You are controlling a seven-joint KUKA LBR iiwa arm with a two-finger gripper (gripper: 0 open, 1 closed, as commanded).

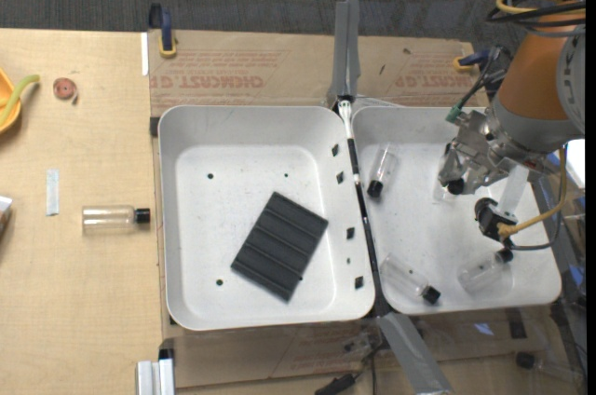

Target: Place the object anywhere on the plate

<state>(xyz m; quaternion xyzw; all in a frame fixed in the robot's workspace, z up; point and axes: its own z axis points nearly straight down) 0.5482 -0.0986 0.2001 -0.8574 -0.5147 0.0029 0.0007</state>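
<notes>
1. Gripper hangs over the right bin, toward its 12 o'clock rim. Whether the jaws are apart or closed I cannot tell; nothing can be made out between them.
2. The plate, a dark ribbed slab, lies flat in the left bin, a little past centre toward 5 o'clock, long axis running from 1 to 7 o'clock.
3. The likely object: a clear vial with a black cap, in the right bin near its 10 o'clock side, just beside the divider. Long axis runs roughly 12 to 6 o'clock, cap at the 6 o'clock end.
4. Two more clear vials in the same bin: a second vial near 7 o'clock and a third vial near 5 o'clock (hard to read, very faint).
5. Judged handling: light, rigid, smooth, round plastic, so it may roll or slip. Best taken across the barrel at mid-length, jaws square to the long axis.
6. A spare bottle lies on the tabletop, out at 9 o'clock.
</notes>
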